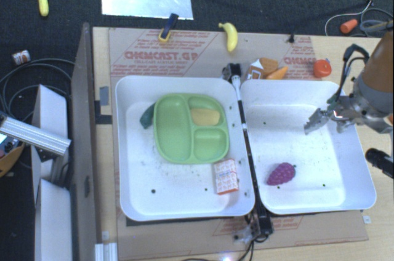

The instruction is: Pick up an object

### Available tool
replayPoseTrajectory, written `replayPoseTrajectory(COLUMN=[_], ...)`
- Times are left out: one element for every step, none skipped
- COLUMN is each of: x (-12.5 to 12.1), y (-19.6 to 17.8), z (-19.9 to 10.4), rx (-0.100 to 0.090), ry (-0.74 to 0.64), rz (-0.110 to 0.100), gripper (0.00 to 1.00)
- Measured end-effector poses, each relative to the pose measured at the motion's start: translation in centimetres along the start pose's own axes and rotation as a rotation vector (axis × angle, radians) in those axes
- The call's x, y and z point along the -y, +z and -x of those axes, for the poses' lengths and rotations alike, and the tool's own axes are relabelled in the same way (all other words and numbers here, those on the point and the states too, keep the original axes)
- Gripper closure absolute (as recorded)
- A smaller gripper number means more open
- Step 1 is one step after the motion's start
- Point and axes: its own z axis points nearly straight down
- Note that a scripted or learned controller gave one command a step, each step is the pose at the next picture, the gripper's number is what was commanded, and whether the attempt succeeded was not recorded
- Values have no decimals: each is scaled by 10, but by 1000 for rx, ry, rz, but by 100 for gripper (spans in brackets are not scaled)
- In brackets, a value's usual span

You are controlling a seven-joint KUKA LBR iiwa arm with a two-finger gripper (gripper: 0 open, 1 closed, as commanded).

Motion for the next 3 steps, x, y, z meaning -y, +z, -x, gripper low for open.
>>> replayPoseTrajectory(x=[-1, 60, 56], y=[-11, -3, -76], z=[0, -14, -22], rx=[0, -2, 2], ry=[-3, 3, -3], rz=[4, -5, 8], gripper=[100, 100, 100])
